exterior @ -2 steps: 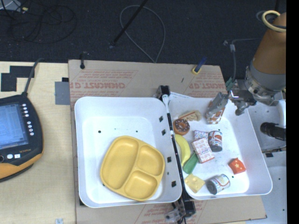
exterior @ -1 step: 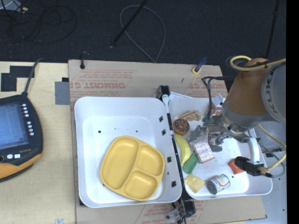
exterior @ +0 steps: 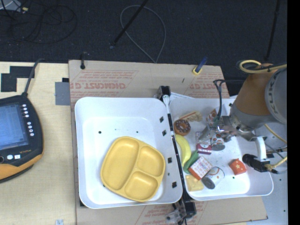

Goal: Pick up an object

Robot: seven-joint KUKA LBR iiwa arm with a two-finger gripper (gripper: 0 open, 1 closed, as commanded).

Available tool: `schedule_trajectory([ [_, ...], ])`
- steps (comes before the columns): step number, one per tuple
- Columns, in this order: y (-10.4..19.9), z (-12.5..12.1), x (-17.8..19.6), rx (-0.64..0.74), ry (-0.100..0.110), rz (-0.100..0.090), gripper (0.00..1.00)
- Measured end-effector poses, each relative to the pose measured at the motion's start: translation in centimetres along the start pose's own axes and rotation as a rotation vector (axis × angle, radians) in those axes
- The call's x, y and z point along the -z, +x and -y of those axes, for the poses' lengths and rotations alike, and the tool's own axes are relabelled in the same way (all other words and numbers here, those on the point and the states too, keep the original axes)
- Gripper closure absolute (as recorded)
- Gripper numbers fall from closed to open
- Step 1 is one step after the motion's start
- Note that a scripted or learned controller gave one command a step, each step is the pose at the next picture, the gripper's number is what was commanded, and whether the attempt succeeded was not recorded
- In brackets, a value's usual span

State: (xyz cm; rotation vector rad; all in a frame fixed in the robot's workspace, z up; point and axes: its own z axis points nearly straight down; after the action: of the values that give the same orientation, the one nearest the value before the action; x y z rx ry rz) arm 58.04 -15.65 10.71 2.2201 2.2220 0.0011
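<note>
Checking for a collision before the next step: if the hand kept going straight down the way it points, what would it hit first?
Probably the small red-and-white packet lying just beneath the hand in the right bin, though depth is hard to judge from this slanted view.

The grey KUKA iiwa arm [exterior: 276, 95] enters from the right side of the camera view, with only its forward links in frame. The orange band [exterior: 252, 95] above the wrist forms a broad tapered collar. Below the band, a grey wrist section [exterior: 246, 117] slopes down and to the left. The metallic two-finger gripper [exterior: 212, 134] extends from the wrist at a low height, pointing to the left. A yellow cable loop [exterior: 251, 65] sits at the top of the orange band. Finger position is not resolvable at this scale
</note>
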Motion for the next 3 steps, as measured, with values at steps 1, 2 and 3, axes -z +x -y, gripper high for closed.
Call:
schedule_trajectory([
  [1, 0.7, 3.3, -1.1, -0.004, -0.025, 0.006, 0.00],
  [2, 0.5, 3.2, 0.0, -0.009, -0.023, 0.005, 1.00],
  [3, 9.6, -1.1, 8.6, 0.009, -0.006, -0.002, 1.00],
])
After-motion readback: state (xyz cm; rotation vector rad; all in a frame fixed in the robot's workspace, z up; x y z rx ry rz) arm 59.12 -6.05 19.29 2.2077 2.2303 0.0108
